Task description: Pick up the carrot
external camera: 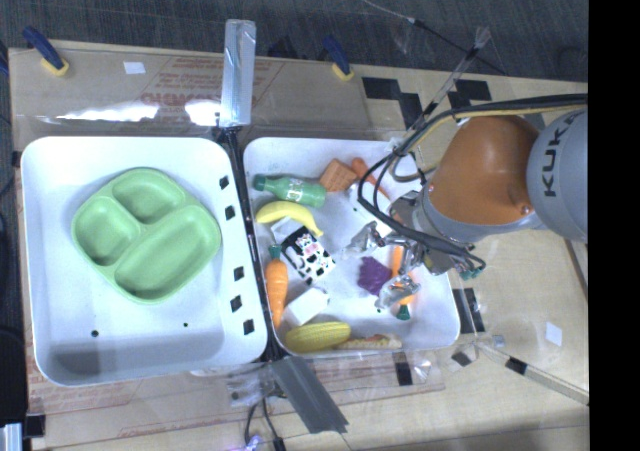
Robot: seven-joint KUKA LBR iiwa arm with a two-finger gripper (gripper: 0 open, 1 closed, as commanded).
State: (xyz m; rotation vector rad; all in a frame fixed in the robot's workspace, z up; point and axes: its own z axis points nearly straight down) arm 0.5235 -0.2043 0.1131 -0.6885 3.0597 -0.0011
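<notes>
Two white bins (40, 239) are set on the desk. An orange carrot (276, 286) is laid at the right bin's left wall, ready for picking. Further right, the pincer (400, 274) is lowered among toys; its grip cannot be told.

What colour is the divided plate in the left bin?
Light green divided plate, seen best in the camera view.

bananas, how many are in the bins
1 for sure: a banana in the right bin, below the green bottle. The yellow thing at the bin's near edge looks more like corn. The arm may hide more.
</notes>
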